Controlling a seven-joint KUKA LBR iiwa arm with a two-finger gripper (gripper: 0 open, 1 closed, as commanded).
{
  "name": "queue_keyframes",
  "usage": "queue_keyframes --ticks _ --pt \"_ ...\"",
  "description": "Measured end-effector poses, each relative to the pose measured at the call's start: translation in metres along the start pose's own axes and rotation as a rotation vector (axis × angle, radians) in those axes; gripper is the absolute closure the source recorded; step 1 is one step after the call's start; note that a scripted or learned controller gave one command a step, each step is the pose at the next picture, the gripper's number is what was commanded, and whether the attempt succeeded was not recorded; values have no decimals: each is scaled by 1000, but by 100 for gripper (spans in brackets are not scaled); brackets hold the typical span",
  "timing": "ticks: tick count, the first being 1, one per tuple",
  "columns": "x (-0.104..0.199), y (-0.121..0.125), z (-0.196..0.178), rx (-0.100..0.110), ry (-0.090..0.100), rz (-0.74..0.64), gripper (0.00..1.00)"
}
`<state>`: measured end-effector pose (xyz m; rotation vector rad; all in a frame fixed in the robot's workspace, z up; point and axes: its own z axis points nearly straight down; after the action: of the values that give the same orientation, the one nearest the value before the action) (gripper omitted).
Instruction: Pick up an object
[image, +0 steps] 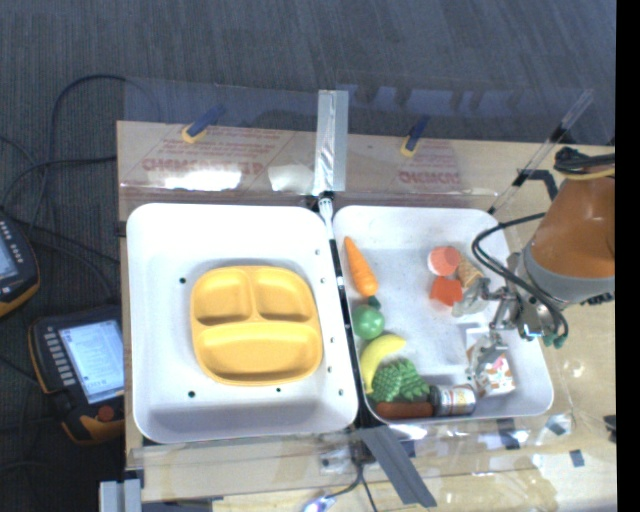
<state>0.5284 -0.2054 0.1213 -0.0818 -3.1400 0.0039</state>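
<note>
Beside the yellow tray (256, 323), which sits in the left bin (150, 300), stands the right bin (400, 222) with all the loose items. Nearest the yellow tray, along the dividing wall: a carrot (359, 266) lying lengthwise, a green ball (368, 322) below it, a banana (380, 354) below that, then a green leafy piece (398, 379) over a dark red sausage shape (400, 409). A small can (455, 400) lies on its side just past these, away from the yellow tray. Farther from the yellow tray, toward the bin's upper part: an orange-red round piece (444, 261) and a second one (446, 291) just below it. A small patterned packet (495, 374) lies farthest from the yellow tray. Gripper (478, 296): low over the bin on the far side from the yellow tray, just beside the orange-red pieces; whether it is spread or closed cannot be told, and nothing is seen held.
</note>
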Motion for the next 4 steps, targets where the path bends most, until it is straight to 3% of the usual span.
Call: queue_keyframes --ticks 1,2,3,4 --pt "-13 79 31 -2 -14 29 0" --pt "-15 79 20 2 -18 28 100" --pt "-51 69 29 -3 -9 397 100" --pt "-94 72 30 -3 -12 644 100"
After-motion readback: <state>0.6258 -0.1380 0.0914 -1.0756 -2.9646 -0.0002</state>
